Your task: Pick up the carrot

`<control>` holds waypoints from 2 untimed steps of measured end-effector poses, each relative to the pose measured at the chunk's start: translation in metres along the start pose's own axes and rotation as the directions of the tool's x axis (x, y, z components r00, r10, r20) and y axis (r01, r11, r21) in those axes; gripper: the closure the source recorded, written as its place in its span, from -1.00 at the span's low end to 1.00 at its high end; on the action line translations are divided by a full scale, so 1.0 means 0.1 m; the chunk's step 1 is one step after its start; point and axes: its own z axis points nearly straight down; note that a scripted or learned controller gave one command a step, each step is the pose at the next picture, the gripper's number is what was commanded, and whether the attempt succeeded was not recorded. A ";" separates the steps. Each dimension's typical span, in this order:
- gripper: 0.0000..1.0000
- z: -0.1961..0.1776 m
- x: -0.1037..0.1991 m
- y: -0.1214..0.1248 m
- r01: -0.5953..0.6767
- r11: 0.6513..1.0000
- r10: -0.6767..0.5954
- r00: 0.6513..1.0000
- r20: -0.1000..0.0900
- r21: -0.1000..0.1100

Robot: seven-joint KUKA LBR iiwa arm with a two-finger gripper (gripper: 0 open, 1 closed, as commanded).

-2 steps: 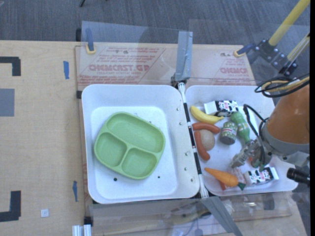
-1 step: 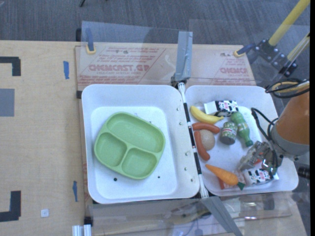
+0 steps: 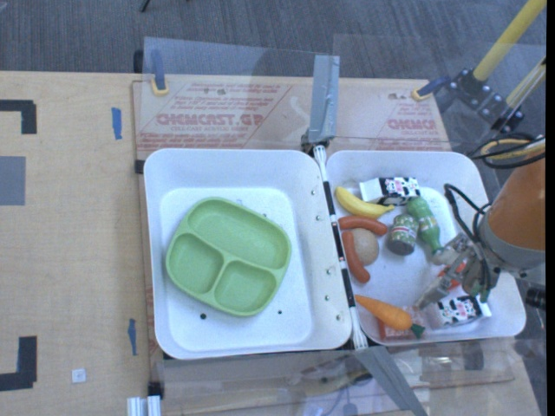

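The carrot [image 3: 384, 313] is orange with a small green end. It lies along the front wall of the right bin [image 3: 486, 173], pointing left and slightly up. My gripper [image 3: 444, 281] hangs over the right half of that bin, a short way to the right of the carrot and slightly behind it, apart from it. The grey wrist and orange band rise behind it at the right edge. Nothing shows as held in the gripper.
A small milk carton [image 3: 460, 310] lies just below the gripper. Farther back in the right bin are a banana [image 3: 360, 203], a second carton [image 3: 392, 187], a green bottle [image 3: 425, 219], a can [image 3: 401, 234], two sausages [image 3: 362, 224] and a potato [image 3: 365, 248]. A green divided plate [image 3: 227, 256] lies in the left bin [image 3: 165, 180].
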 end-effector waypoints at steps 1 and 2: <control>1.00 -0.09 0.01 0.00 0.000 1.000 0.000 1.000 -0.003 0.000; 1.00 -0.90 -0.07 -0.14 0.127 0.992 -0.126 0.992 -0.019 0.004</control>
